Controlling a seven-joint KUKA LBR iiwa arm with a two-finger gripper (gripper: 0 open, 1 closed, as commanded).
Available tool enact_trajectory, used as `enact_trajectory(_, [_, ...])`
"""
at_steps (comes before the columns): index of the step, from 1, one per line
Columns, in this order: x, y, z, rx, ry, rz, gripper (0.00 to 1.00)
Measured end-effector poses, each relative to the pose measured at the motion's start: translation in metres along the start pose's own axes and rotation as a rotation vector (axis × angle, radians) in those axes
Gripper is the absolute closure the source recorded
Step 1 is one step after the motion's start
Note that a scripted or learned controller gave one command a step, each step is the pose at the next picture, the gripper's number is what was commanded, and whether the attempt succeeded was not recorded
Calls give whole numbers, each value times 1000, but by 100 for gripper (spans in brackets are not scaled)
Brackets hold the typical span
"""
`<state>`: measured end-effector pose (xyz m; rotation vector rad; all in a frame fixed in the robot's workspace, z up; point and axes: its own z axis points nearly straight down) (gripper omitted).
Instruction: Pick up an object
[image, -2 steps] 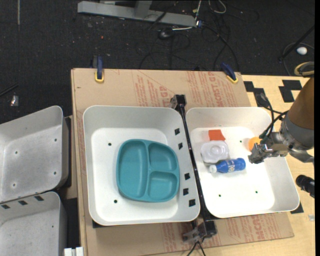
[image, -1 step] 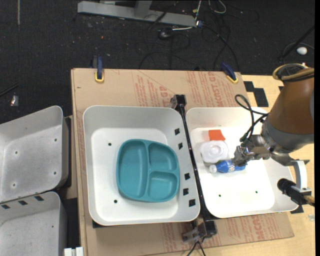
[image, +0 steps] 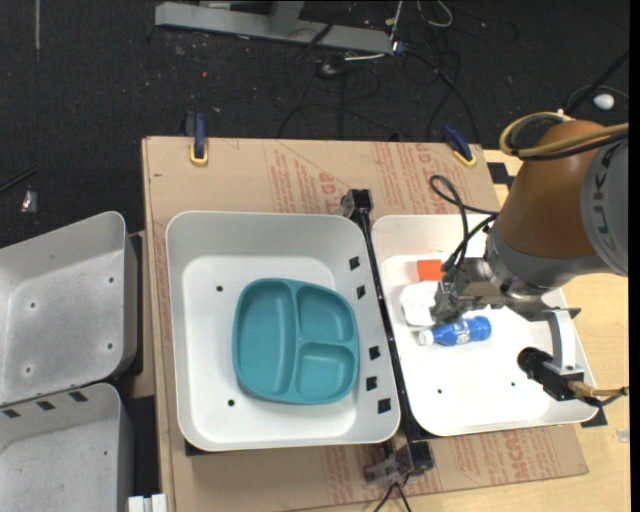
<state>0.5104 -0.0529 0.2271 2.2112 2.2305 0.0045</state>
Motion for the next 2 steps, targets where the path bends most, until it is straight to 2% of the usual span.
enact_trajectory(1, [63,4,4,3,0,0,100])
enact_trajectory(2, [125,7,-7,1,1,-1,100])
